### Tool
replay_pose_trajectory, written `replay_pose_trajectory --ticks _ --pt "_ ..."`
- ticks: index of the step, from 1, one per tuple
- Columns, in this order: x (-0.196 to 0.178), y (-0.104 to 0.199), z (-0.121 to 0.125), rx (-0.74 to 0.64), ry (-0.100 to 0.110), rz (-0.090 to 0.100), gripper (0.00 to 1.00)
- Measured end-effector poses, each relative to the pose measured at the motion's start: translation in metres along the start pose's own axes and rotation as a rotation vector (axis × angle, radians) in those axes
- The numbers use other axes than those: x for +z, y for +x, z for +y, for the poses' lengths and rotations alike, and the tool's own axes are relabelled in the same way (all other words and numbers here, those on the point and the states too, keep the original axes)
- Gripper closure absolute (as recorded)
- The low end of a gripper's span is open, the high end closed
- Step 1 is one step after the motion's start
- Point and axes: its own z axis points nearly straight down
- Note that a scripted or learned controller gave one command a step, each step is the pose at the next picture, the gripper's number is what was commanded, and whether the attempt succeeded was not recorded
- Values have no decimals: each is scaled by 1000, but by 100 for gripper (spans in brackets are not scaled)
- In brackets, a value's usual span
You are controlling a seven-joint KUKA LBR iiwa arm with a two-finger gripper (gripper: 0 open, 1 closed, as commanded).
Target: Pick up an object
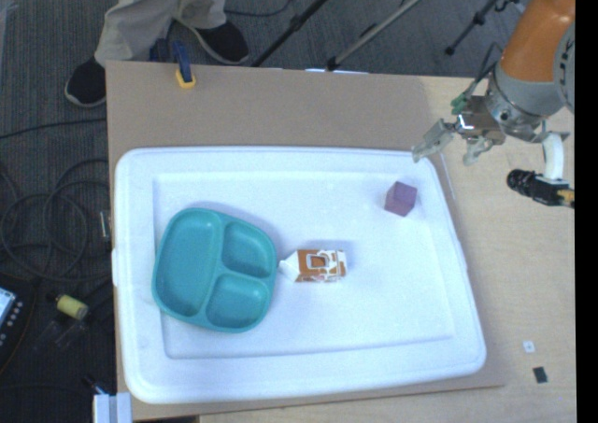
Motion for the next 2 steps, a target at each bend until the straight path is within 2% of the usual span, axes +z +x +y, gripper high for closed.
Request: replay_pose_trajectory --ticks 1,2 --pt "129 -37 1 13 -11 -7 0" --pt "126 15 14 -13 -20 -16 0"
